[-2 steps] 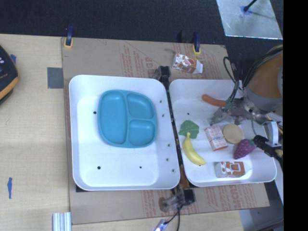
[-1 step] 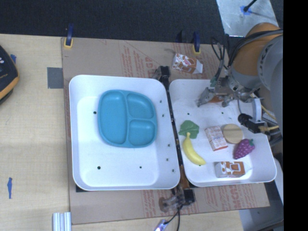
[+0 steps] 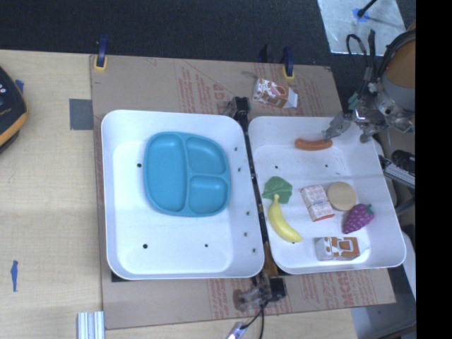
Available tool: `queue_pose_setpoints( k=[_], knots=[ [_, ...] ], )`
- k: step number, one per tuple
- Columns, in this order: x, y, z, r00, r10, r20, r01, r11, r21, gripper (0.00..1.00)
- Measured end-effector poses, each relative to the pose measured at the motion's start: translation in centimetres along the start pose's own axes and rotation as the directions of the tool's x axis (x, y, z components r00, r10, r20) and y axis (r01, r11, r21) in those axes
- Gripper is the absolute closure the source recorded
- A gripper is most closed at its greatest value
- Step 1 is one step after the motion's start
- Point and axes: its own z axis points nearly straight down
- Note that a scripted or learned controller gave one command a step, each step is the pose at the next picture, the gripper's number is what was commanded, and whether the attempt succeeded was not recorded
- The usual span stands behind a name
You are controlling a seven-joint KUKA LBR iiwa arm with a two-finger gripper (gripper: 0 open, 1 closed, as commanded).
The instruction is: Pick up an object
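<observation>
The tabletop [image 3: 49, 189] carries a cardboard sheet with two white bins side by side. The left bin [image 3: 127, 253] holds a blue divided plate [image 3: 187, 174] toward its far half. The right bin [image 3: 392, 256] holds the pickable things: a banana [image 3: 282, 223] near its left edge with a green leafy piece [image 3: 277, 188] just beyond it, a purple grape bunch [image 3: 357, 217] toward the right edge, a round tan biscuit [image 3: 342, 195] beside a small carton [image 3: 316, 202] at the middle, a second carton [image 3: 336, 248] by the near edge, and a sausage [image 3: 313, 144] by the far edge.

The pincer [image 3: 351, 123] hangs over the far right corner of that bin, just beside the sausage's right end; its prongs look spread with nothing between them. By my reading this is the approach step, nothing lifted yet. The next move likely calls for shifting over the sausage, straddling its narrow width, descending and pinching.
</observation>
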Motion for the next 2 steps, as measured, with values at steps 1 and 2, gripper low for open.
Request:
queue_pose_setpoints(
  k=[1,2],
  knots=[
    [-0.1,-5.5,7.2,1.000,-0.002,-0.001,0.002,1.000,0.005,0.00],
    [5.7,-10.0,7.2,1.000,-0.004,-0.001,0.004,1.000,0.004,0.00]
  ],
)
